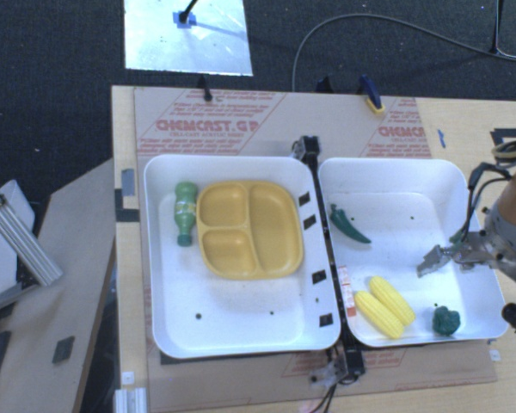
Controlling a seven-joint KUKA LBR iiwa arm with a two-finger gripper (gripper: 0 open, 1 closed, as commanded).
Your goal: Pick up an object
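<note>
Your bench (241, 114) carries two shallow white bins side by side. In the right bin (396, 183) you have two corn cobs (383, 305) near the front wall, a green broccoli piece (445, 320) just right of them, and a green chili pepper (349, 225) toward the left wall. Your gripper (432, 261) sits over that bin's right side, above the corn and apart from it; you cannot tell how its jaws stand. Over in the left bin (168, 317) lie a yellow divided plate (248, 230) and, just beside it, a green bottle (185, 212).
</note>
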